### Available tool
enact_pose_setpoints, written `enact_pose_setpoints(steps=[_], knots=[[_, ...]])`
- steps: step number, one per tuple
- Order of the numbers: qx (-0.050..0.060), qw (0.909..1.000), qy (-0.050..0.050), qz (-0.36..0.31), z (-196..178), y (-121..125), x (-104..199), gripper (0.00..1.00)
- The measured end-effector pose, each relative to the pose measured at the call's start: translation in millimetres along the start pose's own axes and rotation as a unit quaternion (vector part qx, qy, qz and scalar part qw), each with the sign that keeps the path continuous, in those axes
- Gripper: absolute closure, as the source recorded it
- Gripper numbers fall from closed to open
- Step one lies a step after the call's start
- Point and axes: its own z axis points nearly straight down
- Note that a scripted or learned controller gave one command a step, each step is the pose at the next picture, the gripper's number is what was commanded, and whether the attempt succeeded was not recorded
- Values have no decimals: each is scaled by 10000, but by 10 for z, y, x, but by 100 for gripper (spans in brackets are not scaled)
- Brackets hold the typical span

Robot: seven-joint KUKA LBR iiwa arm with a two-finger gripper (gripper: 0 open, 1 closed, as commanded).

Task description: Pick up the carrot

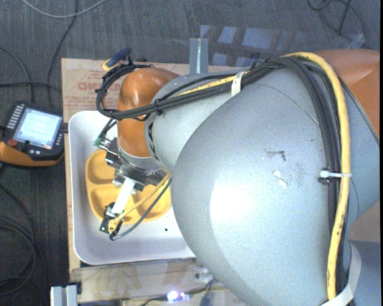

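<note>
Hanging over the shallow white plastic bin (108,250), the grey arm's hand (131,176) sits directly above a rounded orange-yellow shape (96,185) in that bin's left half. It is probably the carrot, though its long axis is hidden. Clenched or released, I cannot tell. A straight descent looks apt.

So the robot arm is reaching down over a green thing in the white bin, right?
No, the thing isn't green. The camera view shows the arm reaching down over a yellow-orange thing in the white bin.
</note>
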Motion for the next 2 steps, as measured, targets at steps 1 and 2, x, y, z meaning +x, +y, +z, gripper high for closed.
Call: enact_pose_setpoints(steps=[1, 2], knots=[[0, 10000, 0, 0, 0, 0, 0, 0], [18, 10000, -22, -9, -72, -8, -3, 100]])
